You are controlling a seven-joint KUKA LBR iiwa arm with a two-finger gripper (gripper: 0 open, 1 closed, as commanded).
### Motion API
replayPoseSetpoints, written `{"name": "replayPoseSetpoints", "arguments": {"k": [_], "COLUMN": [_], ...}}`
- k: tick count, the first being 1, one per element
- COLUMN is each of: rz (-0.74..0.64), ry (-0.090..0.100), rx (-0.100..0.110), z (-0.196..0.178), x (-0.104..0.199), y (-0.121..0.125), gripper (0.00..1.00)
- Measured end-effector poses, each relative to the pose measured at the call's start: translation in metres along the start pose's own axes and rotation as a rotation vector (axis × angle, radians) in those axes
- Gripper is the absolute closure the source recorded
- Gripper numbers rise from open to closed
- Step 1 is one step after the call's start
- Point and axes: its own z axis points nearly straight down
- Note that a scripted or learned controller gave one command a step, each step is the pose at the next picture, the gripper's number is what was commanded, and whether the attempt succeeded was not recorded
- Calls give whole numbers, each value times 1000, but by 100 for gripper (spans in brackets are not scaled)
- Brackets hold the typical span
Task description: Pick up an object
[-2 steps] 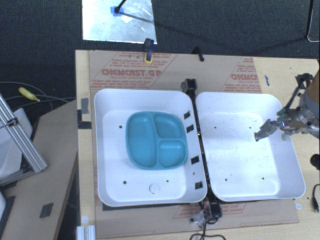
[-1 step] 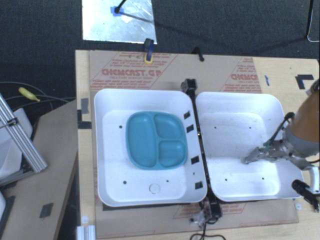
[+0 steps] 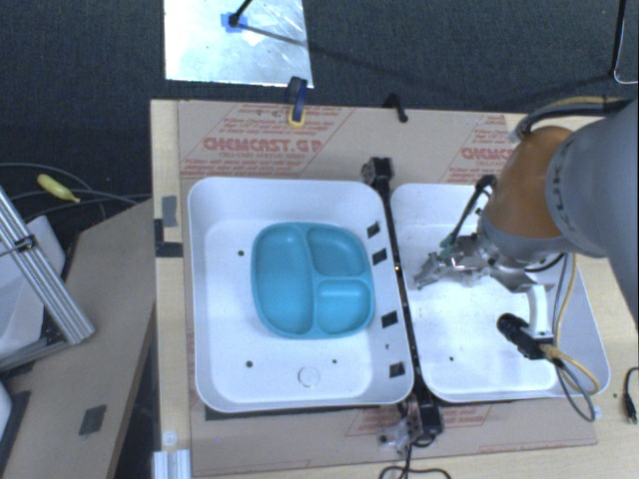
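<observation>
Even, fairly bright light w/ bluish cast. Soft focus overall. Glare on foil sheet (image 3: 238, 26) far up-left of gripper (image 3: 431, 270); faint shadow under arm (image 3: 569, 193) beside it.

plate (image 3: 310, 279): light blue | bins (image 3: 225, 367): white | arm (image 3: 574, 193): grey, orange band

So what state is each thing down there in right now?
Blue three-compartment plastic plate: lying flat, right way up, nothing in it, in the left white bin.
Right white bin: the arm's gripper low over it, nothing seen between its fingers.
</observation>
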Motion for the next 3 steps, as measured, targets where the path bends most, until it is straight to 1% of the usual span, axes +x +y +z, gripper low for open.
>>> {"name": "replayPoseSetpoints", "arguments": {"k": [1, 2, 3], "rz": [6, 8, 6], "ry": [-3, 0, -4], "rx": [-5, -7, 0], "z": [-106, -235, -238], "x": [99, 124, 122], "y": [-11, -65, -64], "gripper": [0, 0, 100]}}
